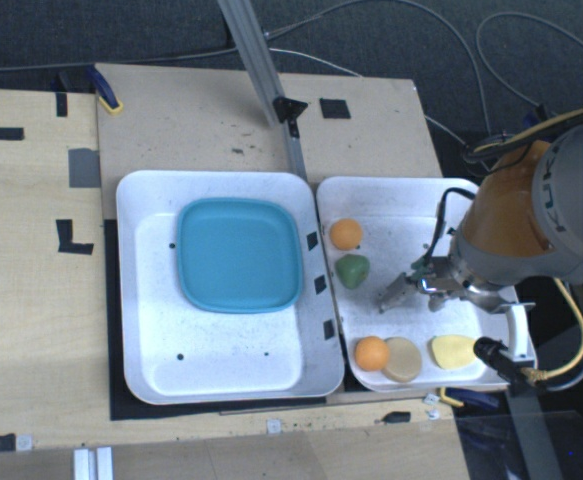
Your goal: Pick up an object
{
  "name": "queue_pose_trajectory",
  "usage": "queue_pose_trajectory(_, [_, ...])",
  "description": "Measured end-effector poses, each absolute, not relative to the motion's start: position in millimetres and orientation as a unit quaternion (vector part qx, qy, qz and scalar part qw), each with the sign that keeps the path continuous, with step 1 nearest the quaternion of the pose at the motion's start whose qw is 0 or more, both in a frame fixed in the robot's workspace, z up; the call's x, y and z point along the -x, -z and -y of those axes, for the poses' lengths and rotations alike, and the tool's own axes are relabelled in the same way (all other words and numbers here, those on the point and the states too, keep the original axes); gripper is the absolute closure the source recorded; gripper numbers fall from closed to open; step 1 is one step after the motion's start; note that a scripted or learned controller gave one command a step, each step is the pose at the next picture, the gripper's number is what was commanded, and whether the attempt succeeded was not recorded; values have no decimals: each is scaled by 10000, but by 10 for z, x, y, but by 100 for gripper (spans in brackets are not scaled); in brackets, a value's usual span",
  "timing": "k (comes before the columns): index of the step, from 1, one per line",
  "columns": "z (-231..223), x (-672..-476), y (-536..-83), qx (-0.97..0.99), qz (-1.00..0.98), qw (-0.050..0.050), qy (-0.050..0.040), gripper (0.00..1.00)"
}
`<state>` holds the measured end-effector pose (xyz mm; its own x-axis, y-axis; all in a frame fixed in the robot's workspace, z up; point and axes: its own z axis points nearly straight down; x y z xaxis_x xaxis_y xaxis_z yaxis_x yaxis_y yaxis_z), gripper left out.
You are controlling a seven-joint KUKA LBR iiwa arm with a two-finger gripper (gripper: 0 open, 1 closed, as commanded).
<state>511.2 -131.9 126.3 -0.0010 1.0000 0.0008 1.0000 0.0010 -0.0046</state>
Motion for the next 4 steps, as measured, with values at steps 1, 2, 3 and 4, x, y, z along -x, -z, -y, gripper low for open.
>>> queue_pose_trajectory(1, [1318,-5115,-889,7069,7073,-3,1,0])
queue_pose_trajectory(2, [1328,-5123,-1009,7073,7070,-21,6,100])
queue_pose_trajectory(3, [1280,-5064,-1465,7069,7074,-11,8,100])
queue_pose_trajectory(4, [1293,-5087,-2087,7069,7073,-19,14,100])
